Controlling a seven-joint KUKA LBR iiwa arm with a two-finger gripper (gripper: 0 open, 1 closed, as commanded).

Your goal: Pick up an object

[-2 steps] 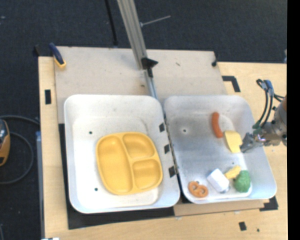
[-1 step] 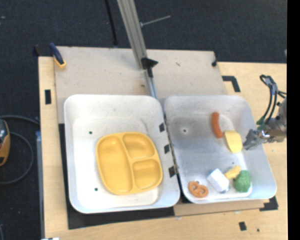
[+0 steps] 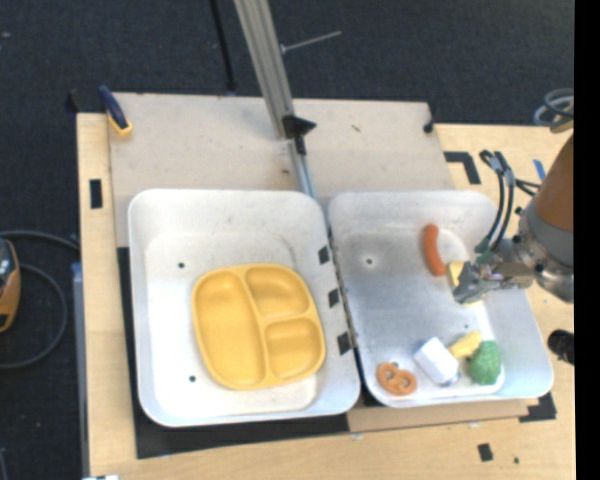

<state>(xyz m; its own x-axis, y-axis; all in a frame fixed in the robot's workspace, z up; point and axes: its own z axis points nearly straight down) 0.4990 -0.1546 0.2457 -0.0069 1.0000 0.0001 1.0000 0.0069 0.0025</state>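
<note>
The hand (image 3: 470, 286) hung low over the right bin (image 3: 400, 268), just beside a sausage (image 3: 434, 249) — whether it was clenched or released, I cannot tell. A pretzel (image 3: 396, 378), white block (image 3: 437, 360), yellow piece (image 3: 466, 344) and green broccoli (image 3: 485, 362) lay near the front edge.

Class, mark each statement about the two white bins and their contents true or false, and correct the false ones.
1. The yellow divided plate lies in the left bin. True.
2. The green toy sits in the left bin. False: it is in the right bin, near its front right corner.
3. The end effector is over the right bin. True.
4. The orange sausage rests on the plate. False: it lies in the right bin.
</note>
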